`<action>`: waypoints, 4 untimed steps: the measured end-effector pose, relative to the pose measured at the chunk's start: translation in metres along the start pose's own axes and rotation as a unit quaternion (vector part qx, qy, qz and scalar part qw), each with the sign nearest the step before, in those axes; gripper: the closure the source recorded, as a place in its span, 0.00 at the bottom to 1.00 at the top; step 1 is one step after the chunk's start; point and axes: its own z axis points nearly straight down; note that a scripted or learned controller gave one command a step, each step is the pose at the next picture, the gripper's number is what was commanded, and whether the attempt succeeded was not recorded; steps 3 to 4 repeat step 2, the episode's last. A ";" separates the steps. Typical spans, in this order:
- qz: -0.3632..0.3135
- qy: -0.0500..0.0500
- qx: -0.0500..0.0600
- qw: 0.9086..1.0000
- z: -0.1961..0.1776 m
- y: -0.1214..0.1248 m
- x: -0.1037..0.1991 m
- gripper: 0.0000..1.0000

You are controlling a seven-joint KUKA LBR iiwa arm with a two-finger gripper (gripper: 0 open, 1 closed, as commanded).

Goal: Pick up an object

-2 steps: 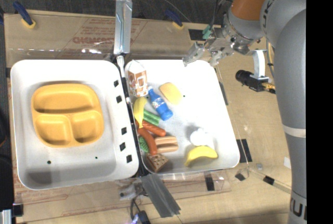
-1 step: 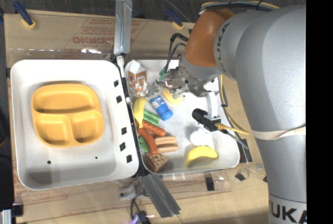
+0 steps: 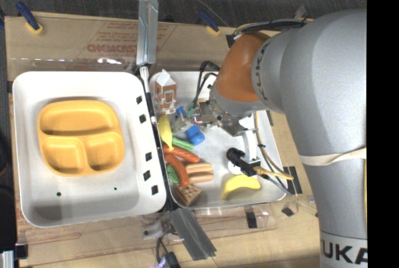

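The jaws (image 3: pixel 198 116) are seen low in the right-hand shallow white bin (image 3: pixel 274 195), their opening not discernible. The small blue plastic block (image 3: pixel 194 135) lies just below them, tilted, with the green bean (image 3: pixel 185 153) beyond.

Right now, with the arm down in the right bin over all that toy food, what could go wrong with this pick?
1. The toys lie crowded along the right bin's left wall: the blue piece, green piece and hot dog touch, so a grab may catch two or knock one aside.
2. The milk carton stands upright near the arm and could tip.
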 end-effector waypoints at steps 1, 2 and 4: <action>-0.002 0.000 0.000 1.000 -0.010 0.001 0.000 1.00; 0.219 0.001 -0.001 0.976 -0.102 0.069 0.051 1.00; 0.219 0.001 -0.001 0.976 -0.102 0.069 0.051 1.00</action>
